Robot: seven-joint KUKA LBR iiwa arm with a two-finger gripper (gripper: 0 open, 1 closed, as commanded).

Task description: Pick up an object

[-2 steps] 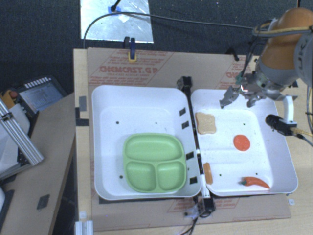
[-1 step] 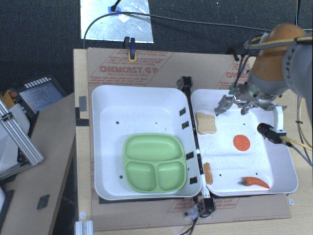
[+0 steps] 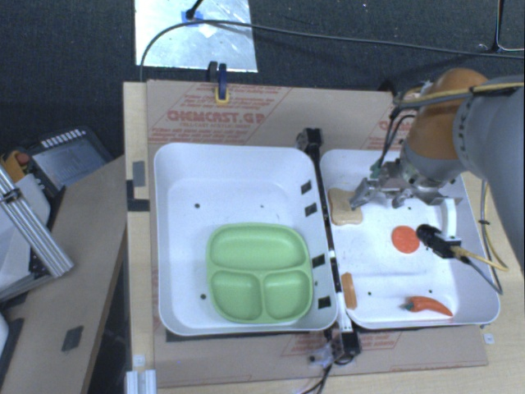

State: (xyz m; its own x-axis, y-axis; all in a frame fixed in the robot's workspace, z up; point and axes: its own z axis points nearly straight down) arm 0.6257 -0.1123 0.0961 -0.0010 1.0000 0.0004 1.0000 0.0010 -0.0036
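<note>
The grey arm (image 3: 492, 138) with an orange band (image 3: 435, 130) above the wrist reaches in from the right over the right-hand shallow white bin (image 3: 472, 306). Its end effector (image 3: 361, 197) is down low in the upper left part of that bin. The tip is at the right edge of a tan, toast-shaped flat slice (image 3: 343, 208), which lies close to the bin's left wall. At this slant I cannot tell whether the tip touches the slice, nor whether the end effector is apart or together. A round orange disc (image 3: 404, 239) lies flat on the bin floor, near the end effector on its lower right and apart from the slice. An orange-red carrot-shaped piece (image 3: 428, 305) lies by the bin's front edge towards the right corner, well apart from the disc. A small tan-orange sausage-shaped piece (image 3: 349, 290) lies along the left wall near the front, just beside the divide between the bins. The left-hand shallow white bin (image 3: 176, 212) holds a pale green plastic plate with three compartments (image 3: 261, 271), set in its front half. Both bins rest on a brown cardboard sheet printed in red (image 3: 246, 109), which lies on the worktop (image 3: 102, 220).
</note>
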